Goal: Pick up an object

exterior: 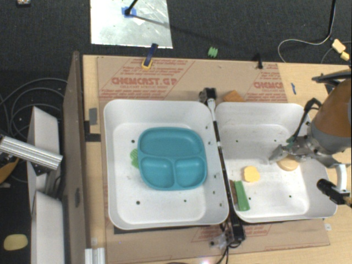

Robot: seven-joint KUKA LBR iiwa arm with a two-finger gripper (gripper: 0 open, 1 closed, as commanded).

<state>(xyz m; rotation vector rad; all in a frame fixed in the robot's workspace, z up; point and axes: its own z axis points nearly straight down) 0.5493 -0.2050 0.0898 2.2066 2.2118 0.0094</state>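
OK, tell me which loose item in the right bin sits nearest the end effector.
The tan round piece, right beside the end effector. The yellow piece lies further left, and the green strip rests by the bin's left wall, furthest away.

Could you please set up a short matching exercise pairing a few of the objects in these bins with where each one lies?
Things:
1. teal divided tray
2. yellow piece
3. green stick
4. tan round piece

Places:
A. along the right bin's left wall, near the front
B. beside the end effector
C. middle of the left bin
D. right bin, just above the green stick

Pairs: 1-C, 2-D, 3-A, 4-B
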